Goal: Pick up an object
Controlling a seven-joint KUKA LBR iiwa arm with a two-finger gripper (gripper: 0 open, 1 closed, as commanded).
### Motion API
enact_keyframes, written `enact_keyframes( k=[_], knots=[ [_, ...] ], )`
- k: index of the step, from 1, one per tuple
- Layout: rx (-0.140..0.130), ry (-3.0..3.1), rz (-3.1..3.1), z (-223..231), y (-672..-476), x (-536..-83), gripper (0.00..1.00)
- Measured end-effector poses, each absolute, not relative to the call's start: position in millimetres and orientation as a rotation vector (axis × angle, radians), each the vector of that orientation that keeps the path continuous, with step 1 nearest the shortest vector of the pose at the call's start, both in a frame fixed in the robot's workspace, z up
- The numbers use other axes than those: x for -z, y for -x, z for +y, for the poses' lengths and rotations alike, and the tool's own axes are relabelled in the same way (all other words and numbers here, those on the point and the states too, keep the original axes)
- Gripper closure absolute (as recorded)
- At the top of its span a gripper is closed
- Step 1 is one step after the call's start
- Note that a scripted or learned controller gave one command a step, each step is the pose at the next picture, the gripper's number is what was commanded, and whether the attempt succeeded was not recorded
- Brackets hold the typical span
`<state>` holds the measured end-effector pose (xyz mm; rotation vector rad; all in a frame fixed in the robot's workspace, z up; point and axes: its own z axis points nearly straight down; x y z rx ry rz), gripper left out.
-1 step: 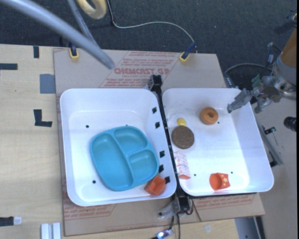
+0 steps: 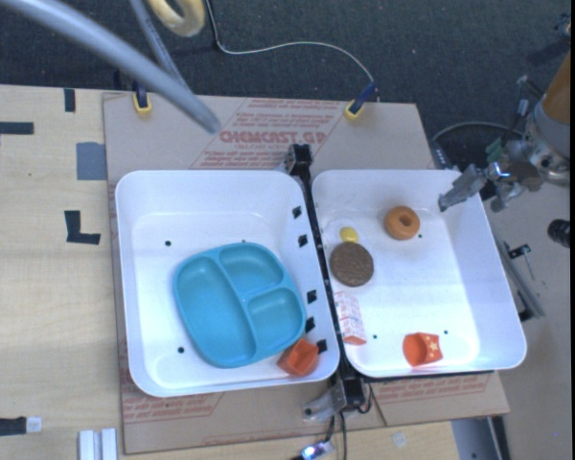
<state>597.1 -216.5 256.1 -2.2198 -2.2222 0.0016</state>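
Jaws (image 2: 457,197): poised at right bin (image 2: 498,286) upper rim; opening cannot be told; nothing seen held.
Donut (image 2: 402,222): nearest the jaws, just inboard.
Handling: judged light, firm, rounded; pinch across its outer edge.

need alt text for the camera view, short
The gripper hovers at the right bin's upper right rim, holding nothing. That bin holds a donut, brown cookie and red fries box; the left bin holds a blue divided tray.
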Motion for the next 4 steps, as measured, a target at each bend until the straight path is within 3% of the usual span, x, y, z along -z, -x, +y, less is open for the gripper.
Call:
enact_keyframes(
  k=[3,4],
  knots=[
    [-0.003,2.221,-2.225,-209.3,-600.1,-83.0,0.0],
    [-0.001,2.224,-2.229,-210.1,-601.6,-96.8,1.0]
  ],
)
